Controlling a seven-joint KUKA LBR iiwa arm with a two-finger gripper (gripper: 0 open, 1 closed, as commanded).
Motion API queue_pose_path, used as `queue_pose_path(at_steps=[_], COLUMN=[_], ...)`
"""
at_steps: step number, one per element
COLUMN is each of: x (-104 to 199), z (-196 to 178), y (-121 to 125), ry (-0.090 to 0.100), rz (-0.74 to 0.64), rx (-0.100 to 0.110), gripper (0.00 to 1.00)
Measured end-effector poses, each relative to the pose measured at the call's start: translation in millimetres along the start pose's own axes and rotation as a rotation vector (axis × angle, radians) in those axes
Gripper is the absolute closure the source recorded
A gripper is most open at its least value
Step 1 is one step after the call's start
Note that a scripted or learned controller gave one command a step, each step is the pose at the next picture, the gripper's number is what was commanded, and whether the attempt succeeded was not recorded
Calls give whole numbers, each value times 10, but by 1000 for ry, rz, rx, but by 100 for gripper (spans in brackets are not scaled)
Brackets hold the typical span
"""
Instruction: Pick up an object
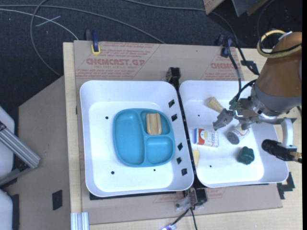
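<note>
Camera view: my gripper point(229, 117) hovers low in the right bin point(204, 174), approaching.
I cannot tell its opening; next I descend onto the small carton point(206, 137) just left.

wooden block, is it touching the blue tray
Touching. The camera view shows the wooden block lying inside the upper right compartment of the blue tray, resting on its floor in the left bin.

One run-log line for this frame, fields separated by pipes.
arm: over right bin | gripper: above bin floor, nothing visibly held | nearest: white carton, grey piece | left bin: blue tray
</note>
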State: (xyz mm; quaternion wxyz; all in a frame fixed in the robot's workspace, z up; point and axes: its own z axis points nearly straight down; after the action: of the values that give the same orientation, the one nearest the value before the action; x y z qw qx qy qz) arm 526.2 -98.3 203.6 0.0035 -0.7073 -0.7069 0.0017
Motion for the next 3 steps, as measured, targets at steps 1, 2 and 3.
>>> queue_pose_path(at_steps=[1, 2, 3], x=[48, -12, -10], z=[431, 924, 786], y=[7, 76, 86], ry=[0, 0, -1], rz=[-1, 0, 1], rx=[-1, -1, -7], gripper=[0, 0, 100])
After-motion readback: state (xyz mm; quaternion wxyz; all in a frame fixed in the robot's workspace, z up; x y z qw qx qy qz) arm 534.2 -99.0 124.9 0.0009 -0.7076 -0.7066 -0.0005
